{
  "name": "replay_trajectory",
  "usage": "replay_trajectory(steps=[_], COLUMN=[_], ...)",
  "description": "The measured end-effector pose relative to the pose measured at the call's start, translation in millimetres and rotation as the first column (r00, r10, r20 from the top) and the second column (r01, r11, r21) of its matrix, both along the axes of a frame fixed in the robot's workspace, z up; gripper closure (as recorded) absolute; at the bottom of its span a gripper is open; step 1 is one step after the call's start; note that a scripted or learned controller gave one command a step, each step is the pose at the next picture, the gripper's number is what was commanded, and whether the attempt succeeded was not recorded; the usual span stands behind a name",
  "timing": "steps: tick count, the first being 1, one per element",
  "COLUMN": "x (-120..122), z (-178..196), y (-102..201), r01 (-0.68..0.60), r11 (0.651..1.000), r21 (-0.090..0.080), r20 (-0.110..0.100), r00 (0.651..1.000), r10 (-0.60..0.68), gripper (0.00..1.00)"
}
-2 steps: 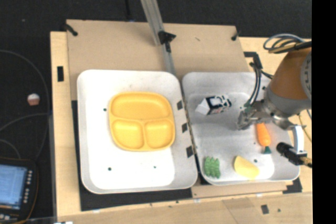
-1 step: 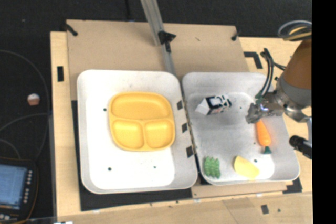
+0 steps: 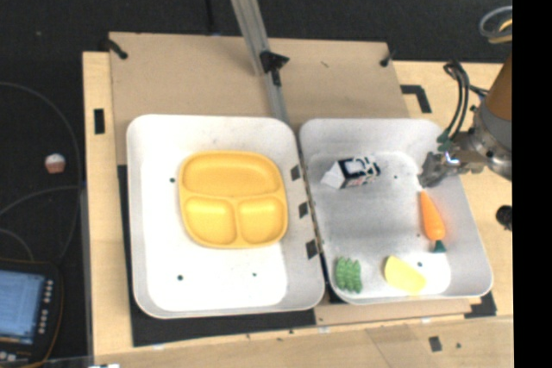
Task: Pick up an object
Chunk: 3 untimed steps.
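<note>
The left bin (image 3: 155,271) holds a yellow tray (image 3: 233,198); the right bin (image 3: 466,271) holds a carrot (image 3: 431,218), a lemon (image 3: 404,275), a green piece (image 3: 348,273) and perhaps a small carton (image 3: 352,171). The gripper (image 3: 434,169) hangs over the right bin's far right edge, above the carrot; I cannot tell its state. The bin's middle lies open.

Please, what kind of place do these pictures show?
Probably a robot test bench in a laboratory: two white bins on a board, toy food such as a carrot and a yellow divided plate, and a metal camera pole.

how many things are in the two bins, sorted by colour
yellow: 2, divided tray, lemon-like piece
orange: 1, carrot
green: 1, knobbly piece
black and white: 1, small carton
total: 5
</note>
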<state>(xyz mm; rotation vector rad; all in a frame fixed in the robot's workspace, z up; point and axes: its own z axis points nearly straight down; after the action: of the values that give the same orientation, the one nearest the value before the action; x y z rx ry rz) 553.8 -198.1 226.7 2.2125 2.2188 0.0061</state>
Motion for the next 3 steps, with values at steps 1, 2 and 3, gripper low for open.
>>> replay_trajectory(steps=[1, 2, 3], x=[13, 28, 43], z=[-7, 7, 18], y=[48, 99, 155], r01=[-0.004, -0.005, -0.006], r11=[1.000, 1.000, 1.000], r21=[0.004, 0.004, 0.005], r20=[-0.007, -0.006, -0.006], r00=[1.000, 1.000, 1.000], r10=[0.004, 0.005, 0.006], gripper=[1.00, 1.00, 1.00])
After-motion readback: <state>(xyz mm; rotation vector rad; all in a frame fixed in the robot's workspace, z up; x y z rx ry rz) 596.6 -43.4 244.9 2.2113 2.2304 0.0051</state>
